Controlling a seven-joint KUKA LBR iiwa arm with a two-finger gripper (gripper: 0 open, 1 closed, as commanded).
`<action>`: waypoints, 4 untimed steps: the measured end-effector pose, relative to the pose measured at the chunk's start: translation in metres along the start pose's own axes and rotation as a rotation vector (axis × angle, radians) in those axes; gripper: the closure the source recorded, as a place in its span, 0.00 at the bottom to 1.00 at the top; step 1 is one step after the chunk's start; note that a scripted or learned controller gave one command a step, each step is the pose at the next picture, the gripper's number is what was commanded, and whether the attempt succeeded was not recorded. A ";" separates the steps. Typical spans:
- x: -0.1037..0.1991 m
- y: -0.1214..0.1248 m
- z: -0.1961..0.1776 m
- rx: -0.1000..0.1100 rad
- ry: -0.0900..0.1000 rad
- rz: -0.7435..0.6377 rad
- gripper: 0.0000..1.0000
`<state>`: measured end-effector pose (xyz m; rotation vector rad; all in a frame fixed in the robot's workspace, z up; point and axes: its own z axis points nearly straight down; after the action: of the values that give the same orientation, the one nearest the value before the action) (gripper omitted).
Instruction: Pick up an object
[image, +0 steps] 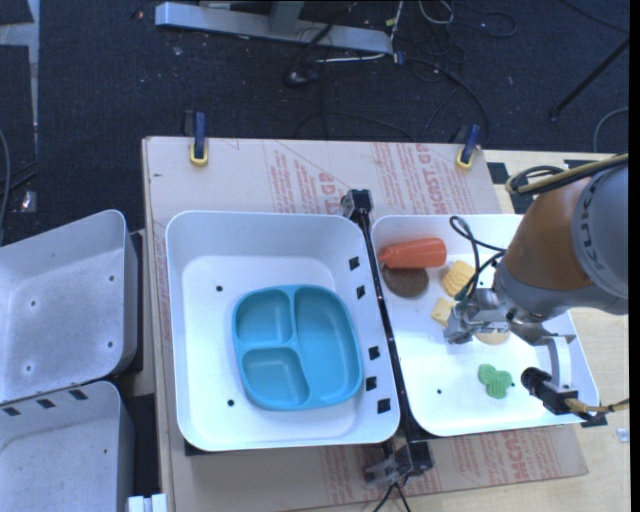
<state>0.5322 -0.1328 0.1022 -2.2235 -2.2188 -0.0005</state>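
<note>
A dark floor with cables surrounds the surface bearing two bins. The gripper hangs low in the right bin among food toys, seemingly mid-approach; finger state I cannot tell. Next: settle over the cracker just left.

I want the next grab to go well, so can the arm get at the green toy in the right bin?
Probably yes. The green toy lies alone on the bin floor, apart from the other pieces, and the gripper hangs close beside it with nothing between them.
</note>
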 end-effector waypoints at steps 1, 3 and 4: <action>0.002 0.001 -0.063 -0.006 -0.002 -0.005 1.00; 0.055 0.026 -0.109 -0.002 0.001 -0.011 1.00; 0.102 0.045 -0.103 -0.002 0.001 -0.010 1.00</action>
<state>0.5774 -0.0308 0.2057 -2.2131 -2.2303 -0.0029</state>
